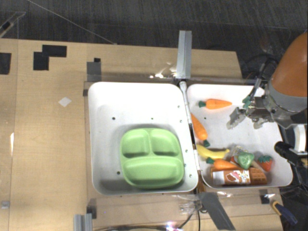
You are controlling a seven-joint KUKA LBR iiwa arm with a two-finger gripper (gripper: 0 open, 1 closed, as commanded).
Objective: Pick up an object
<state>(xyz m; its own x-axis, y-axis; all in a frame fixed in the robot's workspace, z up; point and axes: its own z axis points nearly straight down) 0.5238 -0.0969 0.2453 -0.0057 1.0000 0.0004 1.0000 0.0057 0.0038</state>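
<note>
Right bin cluttered along its near edge with a banana, strawberry and bottle, green plate in left bin, arm reaching from right with gripper over bare floor, fingers seemingly spread, holding nothing, near the orange carrot by the far wall.

A pale wooden bench top fills the left and lower part of the view, its surface smooth and evenly lit. Black rectangular marks sit on it near the upper left, and a small grey diamond-shaped patch lies further down. Beyond the bench's far edge runs a dark grey carpeted floor with a fine woven texture. An upright grey metal post stands at the bench's far side, with bright glints at its foot.
</note>
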